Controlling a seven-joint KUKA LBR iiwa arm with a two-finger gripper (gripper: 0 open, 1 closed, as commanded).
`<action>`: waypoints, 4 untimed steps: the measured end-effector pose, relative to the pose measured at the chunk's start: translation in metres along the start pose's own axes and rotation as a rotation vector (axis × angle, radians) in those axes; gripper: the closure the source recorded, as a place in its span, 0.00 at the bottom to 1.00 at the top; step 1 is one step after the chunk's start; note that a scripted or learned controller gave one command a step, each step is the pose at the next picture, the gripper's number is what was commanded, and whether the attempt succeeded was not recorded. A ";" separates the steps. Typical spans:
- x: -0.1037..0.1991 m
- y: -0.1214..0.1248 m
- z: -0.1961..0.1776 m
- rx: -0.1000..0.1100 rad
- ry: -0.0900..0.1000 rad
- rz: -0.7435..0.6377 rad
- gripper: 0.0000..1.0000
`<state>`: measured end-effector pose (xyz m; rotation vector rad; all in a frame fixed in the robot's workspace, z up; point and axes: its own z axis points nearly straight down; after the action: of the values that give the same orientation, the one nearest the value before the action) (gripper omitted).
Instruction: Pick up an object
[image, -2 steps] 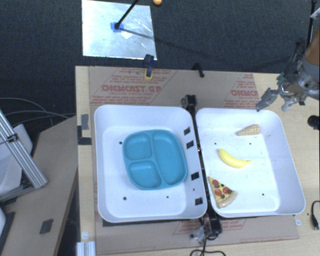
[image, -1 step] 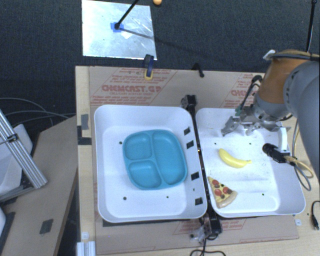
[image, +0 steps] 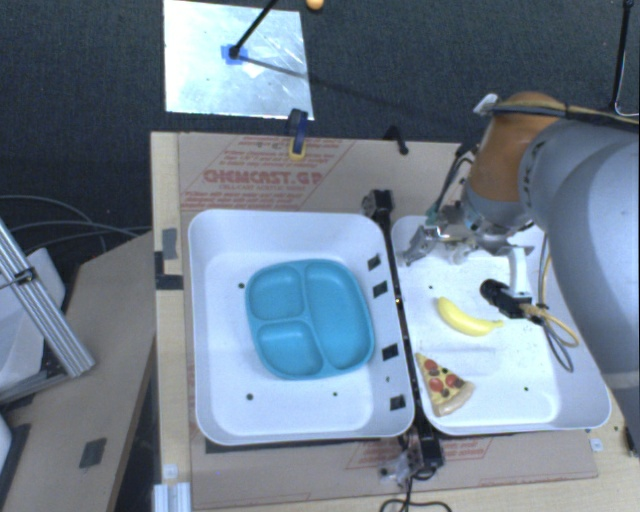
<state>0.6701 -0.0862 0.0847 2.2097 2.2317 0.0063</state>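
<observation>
Since banana (image: 466, 318) lies loose mid right bin (image: 530, 392), pizza slice (image: 443, 384) near it, we judge banana easiest target. End effector (image: 424, 243) hovers near bin's far-left corner, apart from banana; we cannot tell whether clenched or released. We advise centring above banana, closing across its narrow width.

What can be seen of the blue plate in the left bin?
The blue plate is a rounded rectangle, plastic by its look, moulded into three compartments with raised dividers. It lies flat and right way up, turned slightly askew, about mid-floor in the left bin, touching nothing but the bin's floor.
</observation>
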 end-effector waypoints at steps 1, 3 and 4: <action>0.062 -0.046 -0.107 -0.004 0.001 0.000 0.00; 0.190 -0.070 -0.120 0.014 0.001 -0.002 0.00; 0.256 -0.143 -0.378 -0.015 0.007 -0.002 0.00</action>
<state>0.5227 0.1678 0.4629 2.2039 2.2297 0.0302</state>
